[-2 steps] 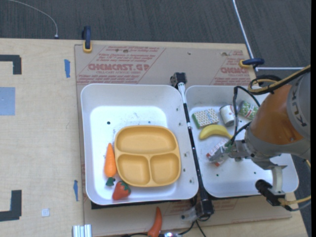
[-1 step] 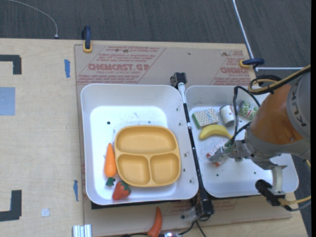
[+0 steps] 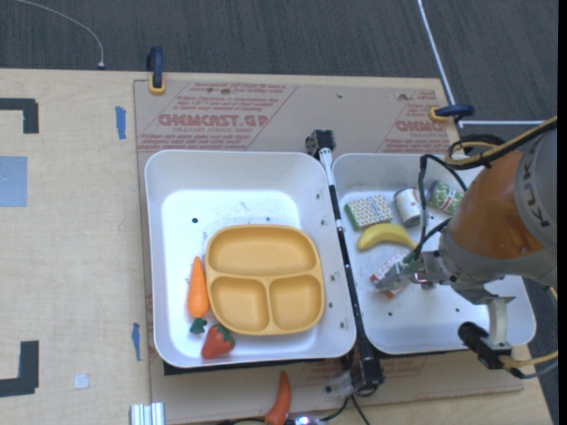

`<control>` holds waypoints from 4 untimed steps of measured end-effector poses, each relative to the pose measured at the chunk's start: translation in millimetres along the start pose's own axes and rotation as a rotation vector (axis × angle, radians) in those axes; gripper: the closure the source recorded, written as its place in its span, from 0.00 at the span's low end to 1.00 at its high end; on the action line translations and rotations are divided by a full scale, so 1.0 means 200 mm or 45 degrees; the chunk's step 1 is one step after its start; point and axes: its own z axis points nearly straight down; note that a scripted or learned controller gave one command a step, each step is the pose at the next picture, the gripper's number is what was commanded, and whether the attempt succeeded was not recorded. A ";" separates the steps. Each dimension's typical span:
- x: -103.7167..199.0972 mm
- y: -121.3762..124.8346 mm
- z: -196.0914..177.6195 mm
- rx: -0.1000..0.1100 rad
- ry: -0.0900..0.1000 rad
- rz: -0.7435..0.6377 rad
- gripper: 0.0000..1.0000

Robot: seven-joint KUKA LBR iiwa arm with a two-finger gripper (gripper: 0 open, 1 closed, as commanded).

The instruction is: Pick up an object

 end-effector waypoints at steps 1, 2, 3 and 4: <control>0.00 0.00 0.00 0.000 0.001 0.000 0.00; 0.00 0.00 0.00 0.000 0.001 -0.001 0.00; 0.00 0.00 0.00 0.000 0.000 0.000 0.00; 0.00 0.00 0.00 0.000 0.001 -0.002 0.00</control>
